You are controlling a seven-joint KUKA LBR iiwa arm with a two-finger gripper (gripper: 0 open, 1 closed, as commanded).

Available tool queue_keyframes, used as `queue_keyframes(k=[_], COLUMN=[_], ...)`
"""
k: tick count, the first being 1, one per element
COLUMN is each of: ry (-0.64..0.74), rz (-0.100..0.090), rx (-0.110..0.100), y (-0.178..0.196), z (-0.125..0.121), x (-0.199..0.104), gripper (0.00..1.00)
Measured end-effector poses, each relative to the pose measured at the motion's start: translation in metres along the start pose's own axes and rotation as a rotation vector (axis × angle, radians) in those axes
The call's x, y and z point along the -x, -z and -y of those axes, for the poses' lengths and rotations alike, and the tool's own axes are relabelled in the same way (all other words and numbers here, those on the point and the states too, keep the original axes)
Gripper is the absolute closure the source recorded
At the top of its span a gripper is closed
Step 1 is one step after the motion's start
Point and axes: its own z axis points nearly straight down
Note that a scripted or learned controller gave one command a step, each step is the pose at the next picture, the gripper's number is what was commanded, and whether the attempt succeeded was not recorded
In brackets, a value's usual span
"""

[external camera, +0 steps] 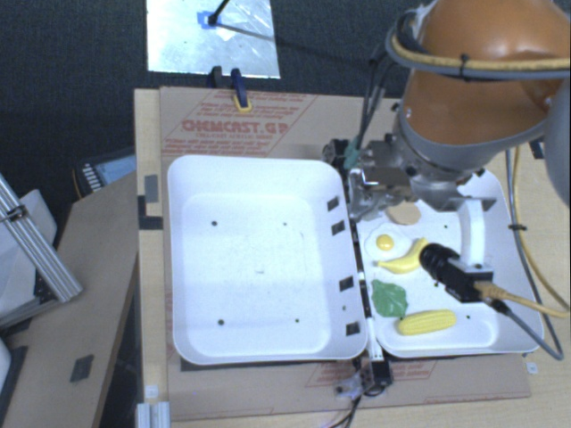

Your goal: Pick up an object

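Four toys lie near the banana — drop the claw straight down; its state — cannot tell.

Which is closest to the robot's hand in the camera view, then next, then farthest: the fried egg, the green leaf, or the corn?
From the hand, at the right bin's top left corner:
1. Fried egg, just below the hand.
2. Green leaf, lower down, by the bin's left wall.
3. Corn, farthest, near the bin's bottom edge.
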Motion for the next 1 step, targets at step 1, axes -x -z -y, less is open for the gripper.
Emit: queue_keyframes(k=[1], ry=[0.0], rz=[-0.001], rx=[0.01], y=[0.035], z=[-0.0325], x=[0.0001], gripper=[1.0])
